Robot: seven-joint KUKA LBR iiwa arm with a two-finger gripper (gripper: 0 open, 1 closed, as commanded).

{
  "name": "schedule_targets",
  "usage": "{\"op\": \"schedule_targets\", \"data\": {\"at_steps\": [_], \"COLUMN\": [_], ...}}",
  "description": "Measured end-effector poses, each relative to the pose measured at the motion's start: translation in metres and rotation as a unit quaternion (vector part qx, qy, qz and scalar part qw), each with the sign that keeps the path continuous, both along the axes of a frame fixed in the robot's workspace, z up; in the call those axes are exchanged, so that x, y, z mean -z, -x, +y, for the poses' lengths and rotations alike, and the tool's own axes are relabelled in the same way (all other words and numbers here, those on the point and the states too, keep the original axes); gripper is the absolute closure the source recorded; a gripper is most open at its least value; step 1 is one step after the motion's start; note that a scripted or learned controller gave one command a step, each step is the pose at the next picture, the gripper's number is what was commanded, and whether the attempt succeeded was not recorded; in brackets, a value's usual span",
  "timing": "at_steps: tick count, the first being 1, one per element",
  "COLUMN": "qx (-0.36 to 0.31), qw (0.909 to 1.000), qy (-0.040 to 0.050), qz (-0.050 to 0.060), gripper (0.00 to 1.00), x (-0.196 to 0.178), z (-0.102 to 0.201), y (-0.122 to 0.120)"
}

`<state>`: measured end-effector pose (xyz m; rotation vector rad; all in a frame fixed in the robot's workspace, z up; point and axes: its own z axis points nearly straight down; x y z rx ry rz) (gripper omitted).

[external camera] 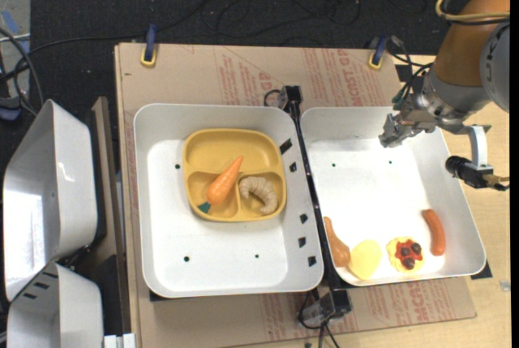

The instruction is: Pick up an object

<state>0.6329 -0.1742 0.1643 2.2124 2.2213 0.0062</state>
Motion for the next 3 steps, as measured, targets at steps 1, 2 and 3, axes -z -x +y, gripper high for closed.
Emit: {"op": "schedule_targets", "data": {"at_steps": [1, 2, 3], "qx": [0.0, 0.0, -0.002], "qw": [1.0, 1.0, 1.0], "qy": [-0.0003, -0.0004, -0.0019], "qz": [0.001, 0.003, 0.004], "gripper": [1.0, 1.0, 1.0], "x": [-0.046, -0.047, -0.059], "z": [0.008, 0.008, 0.057], "y": [-0.002, -0.002, 0.009]}}
